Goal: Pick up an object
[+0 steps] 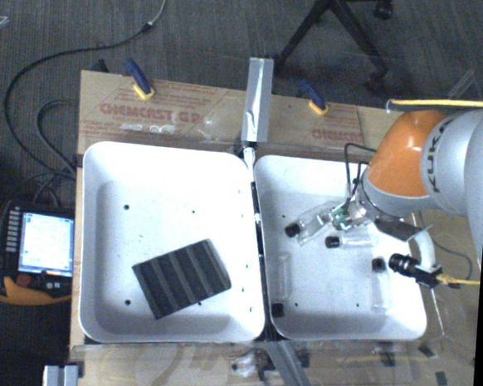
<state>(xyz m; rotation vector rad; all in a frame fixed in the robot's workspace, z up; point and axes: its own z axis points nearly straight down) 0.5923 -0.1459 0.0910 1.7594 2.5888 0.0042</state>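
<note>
Dark ribbed block obstructs left bin; open floor surrounds it.

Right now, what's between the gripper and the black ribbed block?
Camera view: bare right bin floor, then the divider rims between gripper and black ribbed block.

Two blue clamps grip the cardboard sheet at the tabletop's far edge. On the floor to the left lies an orange-edged handheld screen, with black cables nearby. An office chair base stands beyond.

Legible markings: "KU" in black on the grey arm; faded red "GHEMCAST GR" lettering on the bench board.
</note>
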